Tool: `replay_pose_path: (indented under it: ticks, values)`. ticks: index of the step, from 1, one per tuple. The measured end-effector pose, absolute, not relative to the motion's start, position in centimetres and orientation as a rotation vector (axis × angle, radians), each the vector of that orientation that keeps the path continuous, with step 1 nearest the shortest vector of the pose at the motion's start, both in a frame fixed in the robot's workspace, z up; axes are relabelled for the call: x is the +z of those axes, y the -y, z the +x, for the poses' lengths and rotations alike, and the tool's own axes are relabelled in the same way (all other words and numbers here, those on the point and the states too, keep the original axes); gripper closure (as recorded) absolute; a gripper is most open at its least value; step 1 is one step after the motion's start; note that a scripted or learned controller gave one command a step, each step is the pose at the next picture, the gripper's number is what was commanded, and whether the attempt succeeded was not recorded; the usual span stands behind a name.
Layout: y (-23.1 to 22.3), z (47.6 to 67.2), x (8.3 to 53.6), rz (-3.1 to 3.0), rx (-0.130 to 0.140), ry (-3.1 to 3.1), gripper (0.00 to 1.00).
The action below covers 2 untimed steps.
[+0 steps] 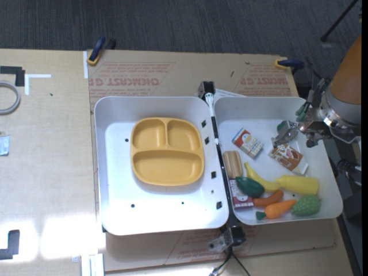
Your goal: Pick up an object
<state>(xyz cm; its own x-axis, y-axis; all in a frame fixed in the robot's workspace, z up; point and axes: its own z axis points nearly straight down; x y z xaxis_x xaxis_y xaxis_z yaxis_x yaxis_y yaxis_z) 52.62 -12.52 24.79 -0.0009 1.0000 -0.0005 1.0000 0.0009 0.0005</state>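
Objects fill my right bin (322, 211): carton (248, 142), banana (261, 180), carrot (278, 208), packet (286, 157), past the tray (168, 152) on the left. My gripper (286, 132) hangs above the packet; whether it is open I cannot tell. I'd descend squarely, centred on it.

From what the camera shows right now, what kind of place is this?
Probably a robotics lab test bench, not a kitchen: two white bins sit on cardboard clamped to the bench, toy food such as a plastic carrot fills one, and a robot gripper hangs over it.
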Motion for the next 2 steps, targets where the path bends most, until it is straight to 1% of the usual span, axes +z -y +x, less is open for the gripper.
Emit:
replay_pose_path:
  ticks: [1, 2]
  values:
    - [14.4, 50.4, 9.3, 2.216, 0.001, -2.224, 0.00]
    - [10.8, 57.9, 9.2, 2.203, 0.000, -2.240, 0.00]
